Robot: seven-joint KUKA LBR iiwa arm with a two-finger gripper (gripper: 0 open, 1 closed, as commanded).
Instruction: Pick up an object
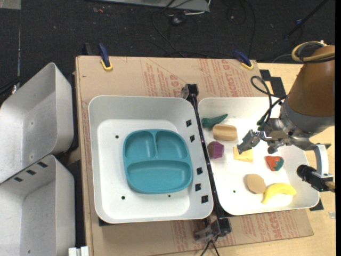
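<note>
Nearest the camera, right bin (306, 199), front edge: one yellow banana (278, 192), curved, and one tan oval piece (255, 183) just beside it. Both look like light, smooth plastic toys, probably stiff and a little slippery.

Mid bin: one yellow wedge (244, 154), flat-sided, likely light and rigid; its two flat faces seem the best place to grip. One red and green piece (274, 163) lies to its right, one purple piece (216, 150) to its left.

Pincer (248, 142): dark, hanging over the wedge's upper edge, apparently slightly parted; nothing is seen between its fingers. Whether it touches the wedge cannot be told.

Far side of bin: one tan block (225, 132), one green pepper-like piece (213, 120) just beyond it.

Left bin (101, 116): one teal divided plate (157, 161), lying flat.

Bench (133, 73): brown board beneath both bins.
</note>
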